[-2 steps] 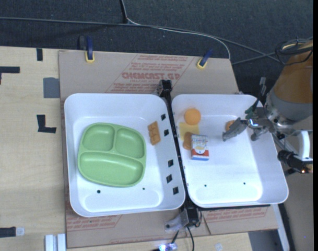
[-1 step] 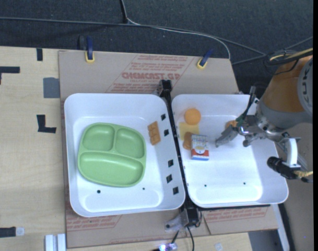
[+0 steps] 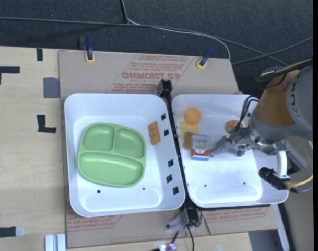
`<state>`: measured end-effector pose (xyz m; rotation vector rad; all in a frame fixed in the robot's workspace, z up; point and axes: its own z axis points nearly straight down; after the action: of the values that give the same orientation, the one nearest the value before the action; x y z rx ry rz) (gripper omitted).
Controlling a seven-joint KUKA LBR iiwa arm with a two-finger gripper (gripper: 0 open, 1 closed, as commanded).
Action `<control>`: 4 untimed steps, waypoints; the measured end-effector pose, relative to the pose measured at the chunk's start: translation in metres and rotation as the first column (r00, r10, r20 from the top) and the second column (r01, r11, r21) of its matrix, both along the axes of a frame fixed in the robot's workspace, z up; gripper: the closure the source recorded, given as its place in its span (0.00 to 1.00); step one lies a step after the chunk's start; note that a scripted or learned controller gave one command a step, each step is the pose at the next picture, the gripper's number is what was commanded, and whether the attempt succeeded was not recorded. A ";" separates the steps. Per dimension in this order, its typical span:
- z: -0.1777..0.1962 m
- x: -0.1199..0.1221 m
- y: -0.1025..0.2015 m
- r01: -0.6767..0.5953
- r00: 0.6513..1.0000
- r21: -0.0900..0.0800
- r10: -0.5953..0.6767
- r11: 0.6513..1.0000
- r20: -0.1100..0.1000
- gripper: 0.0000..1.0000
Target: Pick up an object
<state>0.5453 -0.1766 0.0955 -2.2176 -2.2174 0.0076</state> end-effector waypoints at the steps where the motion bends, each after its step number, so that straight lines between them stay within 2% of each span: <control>1: -0.010 0.001 0.000 -0.001 1.000 -0.002 0.001 1.000 0.008 0.00; 2: 0.001 0.002 -0.001 -0.001 1.000 -0.006 0.001 1.000 0.012 1.00; 3: 0.052 0.008 0.009 -0.003 1.000 -0.001 0.003 1.000 0.011 1.00; 4: 0.110 0.019 0.010 -0.003 1.000 -0.002 0.003 1.000 0.013 1.00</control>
<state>0.5638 -0.1670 0.2058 -2.2219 -2.2277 -0.0042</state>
